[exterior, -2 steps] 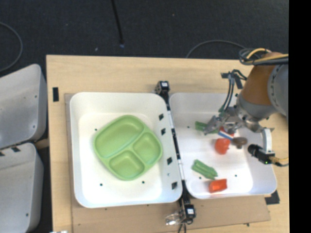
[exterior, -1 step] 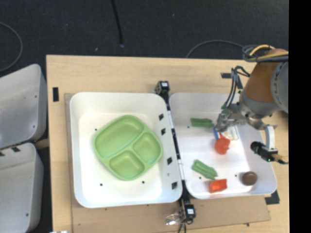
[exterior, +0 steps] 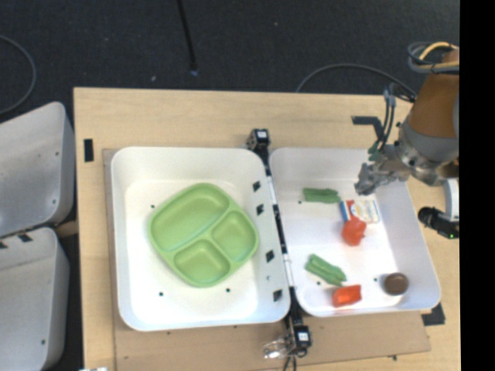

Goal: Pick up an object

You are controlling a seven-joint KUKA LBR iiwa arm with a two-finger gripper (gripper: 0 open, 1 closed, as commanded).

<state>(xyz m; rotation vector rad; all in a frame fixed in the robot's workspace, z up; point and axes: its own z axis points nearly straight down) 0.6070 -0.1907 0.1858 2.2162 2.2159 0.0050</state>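
Two white bins sat on the worktop (exterior: 186,114) — the pincer (exterior: 370,178) hovered over the right bin (exterior: 410,230), beside a small carton (exterior: 363,210), print unreadable — spread unclear.

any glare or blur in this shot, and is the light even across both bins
Camera view: light is soft and even over both white bins; the green divided plate shows no glare; small items such as the brown round object look soft; the tool is blurry, its fingers unreadable.

No readable text or labels anywhere.
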